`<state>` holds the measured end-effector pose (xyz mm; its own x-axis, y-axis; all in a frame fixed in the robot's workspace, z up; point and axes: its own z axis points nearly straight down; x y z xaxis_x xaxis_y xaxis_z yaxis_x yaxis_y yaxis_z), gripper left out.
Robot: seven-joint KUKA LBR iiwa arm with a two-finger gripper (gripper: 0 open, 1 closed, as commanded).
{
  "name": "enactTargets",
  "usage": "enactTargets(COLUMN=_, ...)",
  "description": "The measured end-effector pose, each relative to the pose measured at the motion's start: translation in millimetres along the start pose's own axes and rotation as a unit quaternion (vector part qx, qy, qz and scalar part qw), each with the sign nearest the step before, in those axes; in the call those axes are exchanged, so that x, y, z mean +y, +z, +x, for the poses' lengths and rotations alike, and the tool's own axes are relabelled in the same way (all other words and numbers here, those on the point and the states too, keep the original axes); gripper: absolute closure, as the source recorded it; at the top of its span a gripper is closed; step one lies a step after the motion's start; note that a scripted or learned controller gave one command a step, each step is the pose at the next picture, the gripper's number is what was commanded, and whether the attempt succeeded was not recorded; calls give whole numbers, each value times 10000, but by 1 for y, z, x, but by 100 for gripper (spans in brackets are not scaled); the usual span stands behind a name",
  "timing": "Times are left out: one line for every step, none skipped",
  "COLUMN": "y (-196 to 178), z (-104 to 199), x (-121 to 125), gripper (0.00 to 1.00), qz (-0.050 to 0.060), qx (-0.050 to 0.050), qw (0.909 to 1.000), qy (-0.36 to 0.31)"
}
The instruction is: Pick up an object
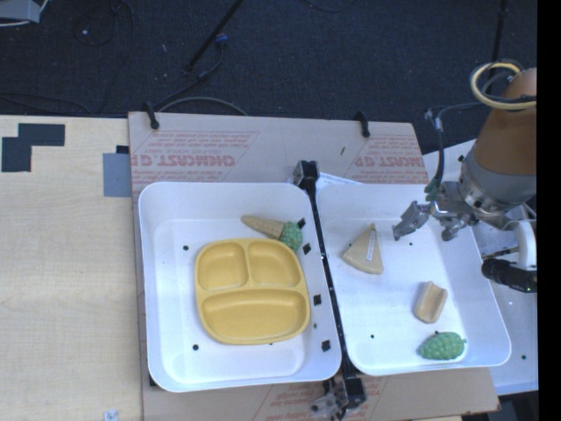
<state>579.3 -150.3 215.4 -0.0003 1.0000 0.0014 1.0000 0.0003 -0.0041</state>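
Observation:
The right bin (491, 323) holds three things. A tan wedge (365, 252) lies at its left, a small beige loaf-shaped piece (429, 302) sits right of centre, and a bumpy green piece (442, 346) rests near the front edge. My gripper (427, 228) hangs over the bin's upper right part, right of the wedge and above the beige piece. It is open, its fingers spread with nothing between them. In the left bin (162, 323) a yellow divided plate (252, 289) lies flat. A toy cone with a green top (273, 228) lies just behind the plate.
A black divider (321, 270) runs between the two bins. Cardboard (228, 152) lies under both. The arm's orange and grey wrist (504, 147) stands over the right bin's far right corner, with cables (513, 274) beside it.

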Motion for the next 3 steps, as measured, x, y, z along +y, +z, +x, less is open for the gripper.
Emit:
enactTargets(y=45, z=5, x=-3, gripper=0, qz=18, qx=4, qw=10000, qy=3)
enactTargets(y=108, z=7, x=-2, gripper=0, qz=19, qx=5, qw=10000, qy=4)
enactTargets(y=124, z=8, x=0, gripper=0, qz=-19, qx=10, qw=10000, qy=7)
